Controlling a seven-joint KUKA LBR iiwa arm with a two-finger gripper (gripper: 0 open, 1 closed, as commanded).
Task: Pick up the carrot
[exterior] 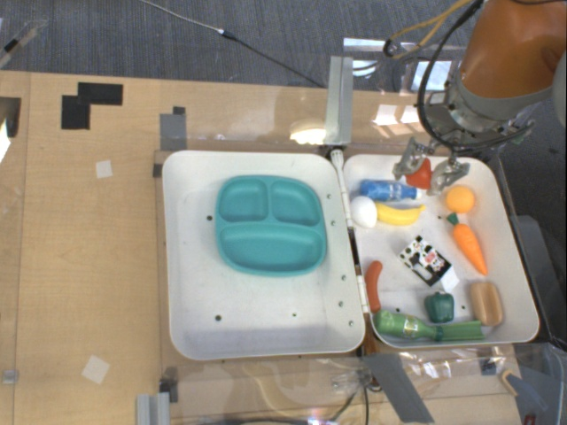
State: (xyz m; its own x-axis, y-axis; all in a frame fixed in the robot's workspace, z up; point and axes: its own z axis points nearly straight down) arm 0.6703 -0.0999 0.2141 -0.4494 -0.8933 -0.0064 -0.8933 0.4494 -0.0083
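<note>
The gripper (431, 168) hangs with fingers spread and nothing between them over the right white bin (516, 237), near its far edge, while the tapered orange carrot (469, 247) lies ungrasped beside a round orange (460, 200).

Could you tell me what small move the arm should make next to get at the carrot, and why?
Probably shift the tool toward the camera and slightly right, until it hangs over the carrot. It sits at the far end of the right bin, over a small red item, while the carrot lies nearer the camera, just below the orange, untouched.
</note>
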